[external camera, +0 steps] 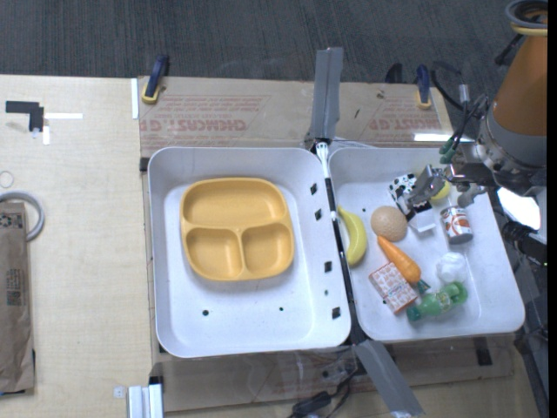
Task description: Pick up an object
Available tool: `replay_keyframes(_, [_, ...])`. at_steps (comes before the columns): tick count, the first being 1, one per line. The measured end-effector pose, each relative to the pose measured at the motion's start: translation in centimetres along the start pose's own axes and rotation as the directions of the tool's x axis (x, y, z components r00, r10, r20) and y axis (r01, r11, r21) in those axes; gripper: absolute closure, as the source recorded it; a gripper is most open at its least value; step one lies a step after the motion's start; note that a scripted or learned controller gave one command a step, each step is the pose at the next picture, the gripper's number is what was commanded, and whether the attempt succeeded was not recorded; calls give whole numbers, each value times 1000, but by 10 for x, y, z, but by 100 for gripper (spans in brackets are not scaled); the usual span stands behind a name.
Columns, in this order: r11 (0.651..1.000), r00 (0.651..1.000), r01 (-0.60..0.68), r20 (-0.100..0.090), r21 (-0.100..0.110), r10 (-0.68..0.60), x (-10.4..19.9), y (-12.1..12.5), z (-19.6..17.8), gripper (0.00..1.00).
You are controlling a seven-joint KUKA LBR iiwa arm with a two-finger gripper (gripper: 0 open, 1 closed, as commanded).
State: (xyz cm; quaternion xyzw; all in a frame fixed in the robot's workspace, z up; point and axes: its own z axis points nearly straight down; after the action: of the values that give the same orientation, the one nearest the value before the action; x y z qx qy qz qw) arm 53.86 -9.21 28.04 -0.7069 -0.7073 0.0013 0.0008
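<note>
1. We see the end effector [428,188] low over the right bin's [496,320] upper part, among the small items; we cannot tell how it is set.
2. Candidates to pick lie loose there, likely tipped in for grasping: one egg [389,223], one banana [352,234], one carrot [400,260], one red carton [393,287], one green bottle [437,303], one small can [456,224].
3. One yellow divided plate [236,228] lies alone in the left bin [174,312].
4. Two bins sit on the desk [78,233].
</note>
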Motion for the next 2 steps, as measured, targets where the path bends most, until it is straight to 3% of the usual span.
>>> replay_keyframes(1, [999,999,47,-1,0,-47,-5,-21,176,0])
replay_keyframes(2, [993,993,122,0,-2,-122,9,-32,37,0])
